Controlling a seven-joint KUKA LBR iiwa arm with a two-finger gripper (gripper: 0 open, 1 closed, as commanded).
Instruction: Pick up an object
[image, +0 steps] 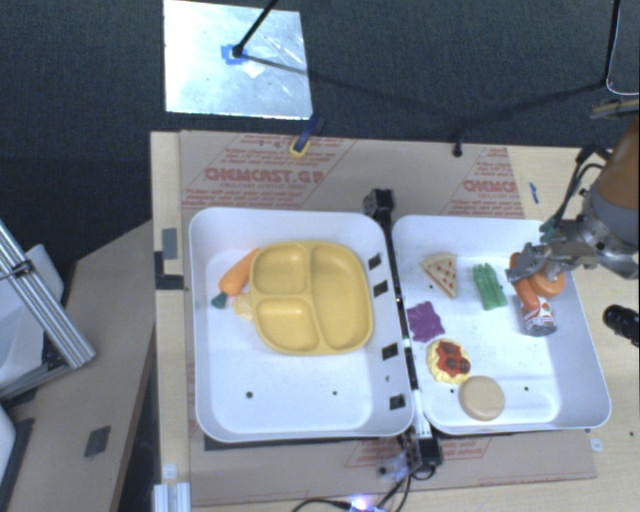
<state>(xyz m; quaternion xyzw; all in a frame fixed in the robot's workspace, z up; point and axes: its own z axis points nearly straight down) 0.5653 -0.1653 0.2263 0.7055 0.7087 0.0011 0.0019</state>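
Note:
The right bin (585, 390) holds several toy foods: a tan wedge (440, 272), a green piece (488, 285), a purple piece (425, 321), a small round pizza with red topping (449, 360), a beige bun (483, 397) and a silver can with an orange top (538, 305). My gripper (538, 262) reaches in from the right and hangs over the can's orange upper end at the bin's right side. Whether it touches the can is unclear.
In the left bin (215, 400) lies a yellow divided plate (305, 297) with an orange carrot (237, 272) at its left edge. A black hinge strip (392, 300) runs between the bins. Cardboard (260, 170) lies under both bins.

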